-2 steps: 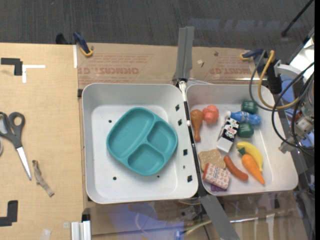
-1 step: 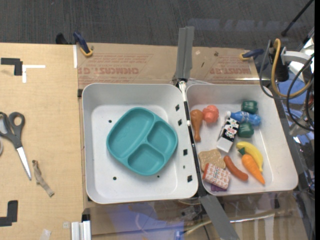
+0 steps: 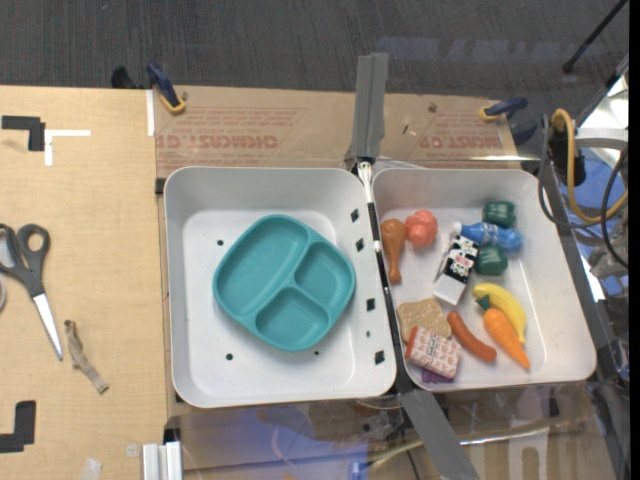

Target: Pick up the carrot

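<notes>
- carrot (image 3: 507, 337): a small orange toy with a tapered body, lying in the right bin (image 3: 560, 298) near its front right corner, thick end up-left, tip pointing to the front wall.
- neighbours: a banana (image 3: 503, 306) lies just beside the thick end, seemingly touching it; a red sausage (image 3: 471, 335) lies close on the left, roughly parallel; a patterned box (image 3: 434, 353) and a cracker (image 3: 424, 316) sit further left.
- rest of the right bin: a drumstick (image 3: 393, 245), a pink-red piece (image 3: 422, 227), a black-and-white carton (image 3: 456, 265), a blue item (image 3: 492, 235) and two dark green items (image 3: 497, 214).
- left bin (image 3: 190, 298): holds a teal divided plate (image 3: 285, 282), well apart from the carrot.
- handling, judged: the carrot is likely light, hollow, stiff plastic with a smooth skin; a pinch on the taper may squeeze it out toward the tip.
- hold, judged: best taken across the mid-body, fingers set crosswise to its long axis, where the gaps to sausage and bin wall leave room; the thick end is crowded by the banana.
- pincer: its state cannot be told.
</notes>
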